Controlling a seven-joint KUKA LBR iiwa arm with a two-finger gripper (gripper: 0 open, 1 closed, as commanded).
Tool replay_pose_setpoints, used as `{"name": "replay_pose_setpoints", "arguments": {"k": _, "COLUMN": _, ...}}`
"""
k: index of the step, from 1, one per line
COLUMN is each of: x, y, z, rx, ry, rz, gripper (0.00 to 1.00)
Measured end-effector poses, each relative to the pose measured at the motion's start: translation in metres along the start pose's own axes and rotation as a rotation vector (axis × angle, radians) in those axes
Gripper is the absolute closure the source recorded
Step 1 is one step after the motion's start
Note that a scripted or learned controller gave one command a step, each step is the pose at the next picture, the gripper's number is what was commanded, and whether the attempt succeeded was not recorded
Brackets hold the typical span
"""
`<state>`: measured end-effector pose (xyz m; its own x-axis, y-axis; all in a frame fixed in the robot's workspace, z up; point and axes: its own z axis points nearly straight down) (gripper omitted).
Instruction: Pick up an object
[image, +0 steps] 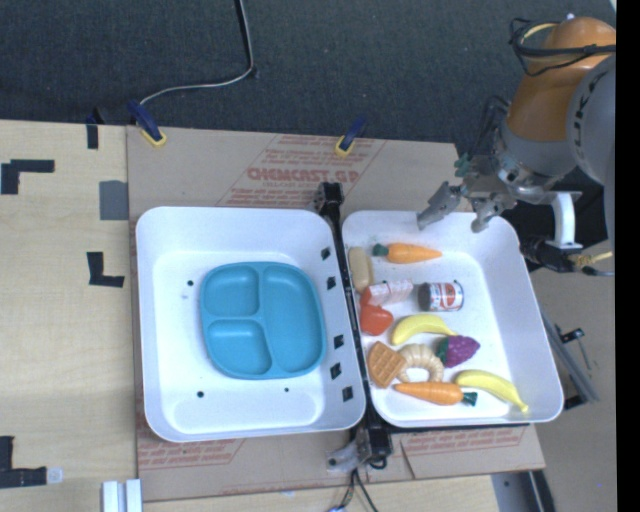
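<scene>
Cardboard sheeting covers the surface (300, 170) you are looking down on, with dark carpet beyond its far edge and a grey cable trailing across that carpet. Two shallow white bins sit side by side on the cardboard.

Your gripper (462, 210) hangs at the far edge of the right bin (535, 330), its two fingers spread apart with nothing between them. Behind it, the grey arm with its orange band (560, 50) reaches in from the right.

Just below the gripper and a little to its left, a carrot (408, 253) lies near the bin's far wall, green tip pointing left. Lower still you find a small bottle (390, 292) lying on its side, touching a dark can with a red label (441, 296) directly beneath the gripper. Left of the bottle, a pale stick-shaped item (359, 268) rests against the bin's left wall.

Further from the gripper, toward the near side of the bin, sits a red tomato (375, 319), with a yellow banana (422, 326) just beside it and a purple bunch of grapes (458, 349) touching the banana's right end. Near them lie a waffle (384, 364) and a pale ring-shaped piece (420, 363). Farthest from the gripper, along the near wall, a second carrot (433, 393) and a second banana (490, 387) lie close together.

Well to the gripper's left, the left bin (170, 230) holds a blue divided plate (262, 319) with three compartments, lying flat at its centre.
</scene>
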<state>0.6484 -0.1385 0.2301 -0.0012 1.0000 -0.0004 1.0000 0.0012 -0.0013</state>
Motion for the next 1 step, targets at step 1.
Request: {"name": "replay_pose_setpoints", "arguments": {"k": 1, "x": 0.0042, "y": -0.0498, "z": 0.144, "rx": -0.001, "ry": 0.001, "rz": 0.0, "gripper": 0.0}}
